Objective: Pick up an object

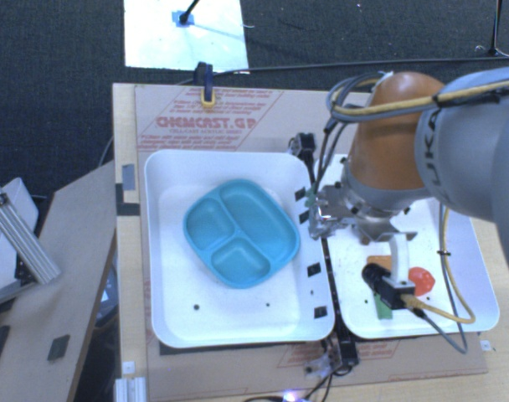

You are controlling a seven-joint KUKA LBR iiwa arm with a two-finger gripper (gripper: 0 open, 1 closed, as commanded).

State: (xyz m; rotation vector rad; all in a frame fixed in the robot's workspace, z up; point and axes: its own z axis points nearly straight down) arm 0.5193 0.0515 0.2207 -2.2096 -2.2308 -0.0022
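Note:
My gripper [324, 216] hangs under the orange-banded wrist, low over the left side of the right bin [464, 249], close to the wall between the two bins. In that bin a small red object [421, 280] lies near the front. An orange piece [379, 263] sits just left of it, and a green piece [383, 307] lies nearer the front rim. All three are a little in front and to the right of the gripper. The arm covers much of the right bin's floor. A blue divided plate [240, 233] lies in the left bin [179, 308].
The bins sit on a brown board with red lettering [204, 122]. Black clips [314, 268] line the seam between the bins. A yellow cable [451, 300] loops over the right bin's front right part. A white sheet [183, 23] lies on the dark floor behind.

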